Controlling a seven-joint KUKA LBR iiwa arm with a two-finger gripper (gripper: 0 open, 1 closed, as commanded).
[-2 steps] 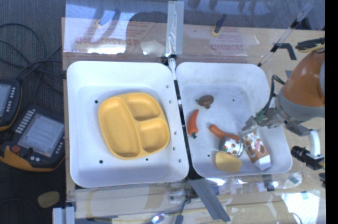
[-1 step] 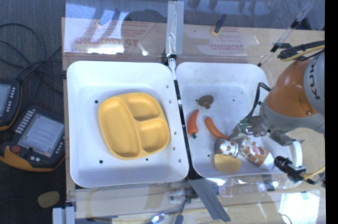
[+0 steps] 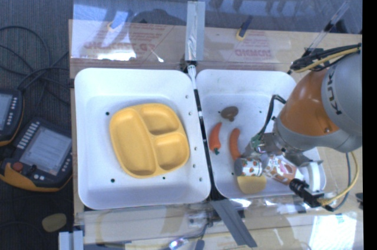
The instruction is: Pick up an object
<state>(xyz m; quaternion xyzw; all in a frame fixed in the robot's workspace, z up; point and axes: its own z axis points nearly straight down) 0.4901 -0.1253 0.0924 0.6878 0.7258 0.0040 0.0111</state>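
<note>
In the right bin (image 3: 247,81) lie a small brown lump (image 3: 229,113), an orange carrot with a green tip (image 3: 215,137) and an orange sausage-like piece (image 3: 235,142). A patterned can (image 3: 263,168) lies on its side near the front wall, with a pale yellow wedge (image 3: 251,185) just in front of it. My gripper (image 3: 260,145) hangs low over the bin, right above the can and beside the sausage-like piece. The wrist hides what is under it.
The left bin (image 3: 88,101) holds a yellow divided plate (image 3: 149,138). A ridge where the two bins meet (image 3: 200,131) runs close to the carrot. The grey and orange arm (image 3: 321,113) covers the right side of the right bin.
</note>
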